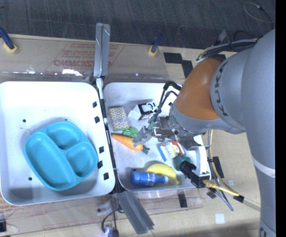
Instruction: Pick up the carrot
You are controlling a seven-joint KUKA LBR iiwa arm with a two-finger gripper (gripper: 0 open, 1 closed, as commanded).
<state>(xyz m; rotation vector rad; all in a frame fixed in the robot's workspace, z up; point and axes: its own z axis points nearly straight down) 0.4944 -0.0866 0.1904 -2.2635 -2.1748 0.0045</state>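
Grey arm (231, 83), orange carrot (124, 141), green-topped

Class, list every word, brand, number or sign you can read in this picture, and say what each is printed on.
"KUKA": on the grey arm, reading sideways.
Red print on the cardboard behind the bins: too faint to read.
Labels on the blue bottle and small packets: too small to read.

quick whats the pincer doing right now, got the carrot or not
Pincer: low in the right bin, right by the carrot's leafy end; whether it holds the carrot cannot be told.
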